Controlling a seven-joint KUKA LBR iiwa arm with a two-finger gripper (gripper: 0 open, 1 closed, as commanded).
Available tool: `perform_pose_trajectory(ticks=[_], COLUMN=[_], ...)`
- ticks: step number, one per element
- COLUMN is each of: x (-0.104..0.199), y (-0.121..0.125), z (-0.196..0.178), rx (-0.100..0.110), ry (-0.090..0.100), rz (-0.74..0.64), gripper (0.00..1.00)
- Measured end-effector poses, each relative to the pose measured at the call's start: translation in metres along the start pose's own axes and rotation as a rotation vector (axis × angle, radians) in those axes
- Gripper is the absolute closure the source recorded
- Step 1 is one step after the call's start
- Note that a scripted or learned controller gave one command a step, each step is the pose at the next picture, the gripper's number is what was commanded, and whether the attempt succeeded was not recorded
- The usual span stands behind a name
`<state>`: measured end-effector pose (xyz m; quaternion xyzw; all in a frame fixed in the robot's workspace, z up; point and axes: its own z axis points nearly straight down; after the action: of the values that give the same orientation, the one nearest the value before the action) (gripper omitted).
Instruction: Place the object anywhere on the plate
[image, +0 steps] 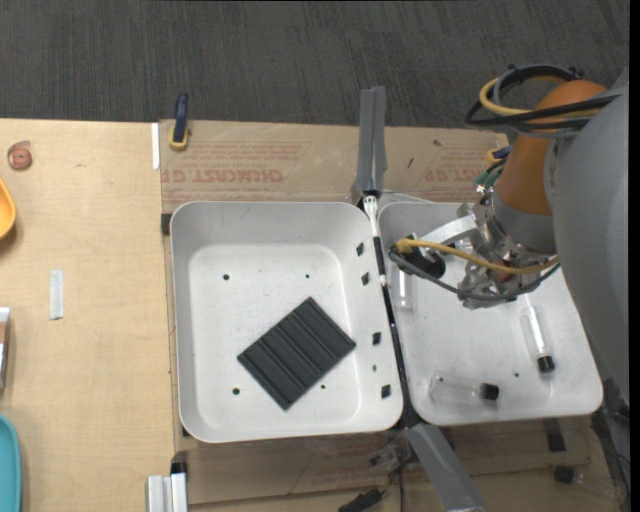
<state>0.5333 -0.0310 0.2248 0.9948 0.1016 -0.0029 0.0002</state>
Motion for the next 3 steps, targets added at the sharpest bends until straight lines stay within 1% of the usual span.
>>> perform_pose_trajectory(ticks=[1, 2, 3], x=[0.010, -0.029, -0.003], y=[-0.050, -0.021, -0.085], z=[-0.104, -0.075, -0.006], rx=[-0.002, -0.001, 0.000], ry=[0.003, -0.002, -0.001], rz=[-0.043, -0.478, -0.588], gripper=[1.00, 1.00, 1.00])
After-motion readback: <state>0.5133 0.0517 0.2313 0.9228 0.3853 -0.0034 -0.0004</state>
